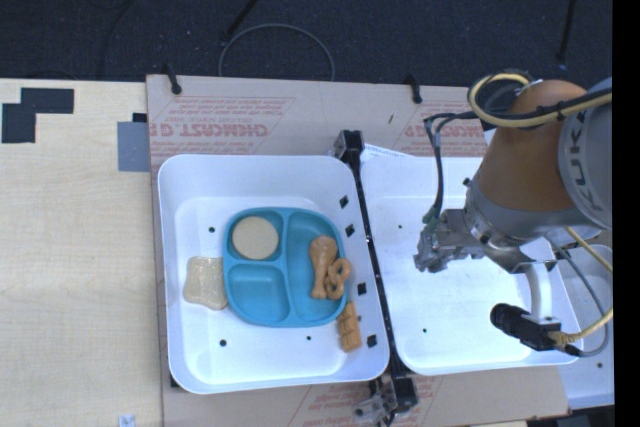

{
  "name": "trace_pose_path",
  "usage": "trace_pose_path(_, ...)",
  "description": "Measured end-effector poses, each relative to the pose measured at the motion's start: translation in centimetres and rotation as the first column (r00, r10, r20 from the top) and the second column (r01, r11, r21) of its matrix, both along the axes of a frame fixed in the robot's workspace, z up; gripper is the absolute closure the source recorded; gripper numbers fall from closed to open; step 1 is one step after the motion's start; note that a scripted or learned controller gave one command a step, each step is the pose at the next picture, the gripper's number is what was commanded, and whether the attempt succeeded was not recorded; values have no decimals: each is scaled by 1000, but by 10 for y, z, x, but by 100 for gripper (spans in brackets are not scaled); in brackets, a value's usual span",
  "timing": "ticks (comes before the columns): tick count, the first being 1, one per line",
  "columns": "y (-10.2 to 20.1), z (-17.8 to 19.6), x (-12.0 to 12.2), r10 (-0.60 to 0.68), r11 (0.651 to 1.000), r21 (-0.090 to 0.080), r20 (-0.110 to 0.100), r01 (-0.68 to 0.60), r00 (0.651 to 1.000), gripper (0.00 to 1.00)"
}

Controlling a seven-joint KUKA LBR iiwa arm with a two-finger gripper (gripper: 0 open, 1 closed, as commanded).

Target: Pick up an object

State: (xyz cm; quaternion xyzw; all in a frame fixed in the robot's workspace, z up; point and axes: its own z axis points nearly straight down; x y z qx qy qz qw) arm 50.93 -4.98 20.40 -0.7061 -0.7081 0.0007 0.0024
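The left bin [190, 215] holds a blue tray [262, 300] with three compartments. A round tan disc [254, 237] lies in the tray's 11 o'clock compartment. A brown pretzel-like piece [328, 267] lies in the 3 o'clock compartment, its long axis running from 12 to 6 o'clock. The large compartment at 6 o'clock shows bare blue.

Just outside the tray at 9 o'clock, a pale bread-like slab [205, 282] lies flat on the bin floor, touching or nearly touching the tray's edge, its longer side running 12 to 6. At the tray's 5 o'clock corner, a small tan stick [348, 327] lies on the bin floor, long axis near 12 to 6, its lower end tipped slightly toward 5.

The arm [530, 160] comes in from 3 o'clock over the right bin [440, 355], its orange band above the wrist. The gripper [436, 250] hangs over the right bin's floor near its centre, pointing toward 9 o'clock, well apart from every item in the left bin. Whether its fingers are wide or narrow cannot be told; nothing is visible between them.
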Motion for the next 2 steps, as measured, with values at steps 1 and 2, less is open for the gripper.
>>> trace_pose_path(1, 48, -3, -5, 1, 1000, 0, 0, -1, 1000, 100)
trace_pose_path(2, 98, -4, -12, 1, 1000, 0, -1, -1, 1000, 100)
